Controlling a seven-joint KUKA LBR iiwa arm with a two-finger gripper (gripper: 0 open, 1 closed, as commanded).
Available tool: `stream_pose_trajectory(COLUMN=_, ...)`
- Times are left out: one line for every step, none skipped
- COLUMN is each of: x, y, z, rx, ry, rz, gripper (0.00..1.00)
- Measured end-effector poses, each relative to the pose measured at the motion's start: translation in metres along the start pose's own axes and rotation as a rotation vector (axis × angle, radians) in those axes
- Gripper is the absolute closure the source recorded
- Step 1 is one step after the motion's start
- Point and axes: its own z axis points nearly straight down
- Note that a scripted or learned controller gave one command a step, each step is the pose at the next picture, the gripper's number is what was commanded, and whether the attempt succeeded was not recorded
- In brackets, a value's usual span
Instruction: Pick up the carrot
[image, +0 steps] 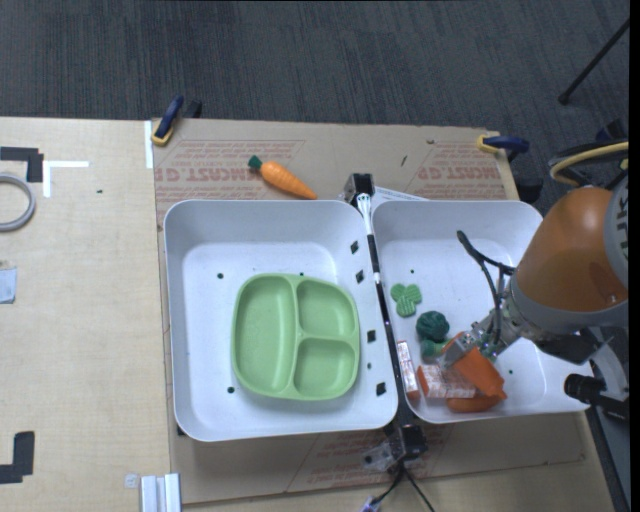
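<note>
My gripper (478, 352) sat low in the right bin (440, 235) among the toys; I could not tell whether it gripped anything. The carrot (283, 178) lay on the surface (80, 300) well to its upper left.

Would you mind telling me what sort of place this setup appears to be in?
Probably a robotics lab: a robot arm reaches over two white bins on a cardboard-covered bench clamped at its corners, with toy food such as a carrot as test objects.
</note>
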Motion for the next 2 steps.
stream_pose_trajectory(x=-0.027, y=-0.005, z=0.007, rx=-0.023, ry=-0.017, rz=-0.124, gripper=1.00)
stream_pose_trajectory(x=-0.085, y=-0.049, z=-0.039, rx=-0.001, ry=-0.002, rz=-0.299, gripper=1.00)
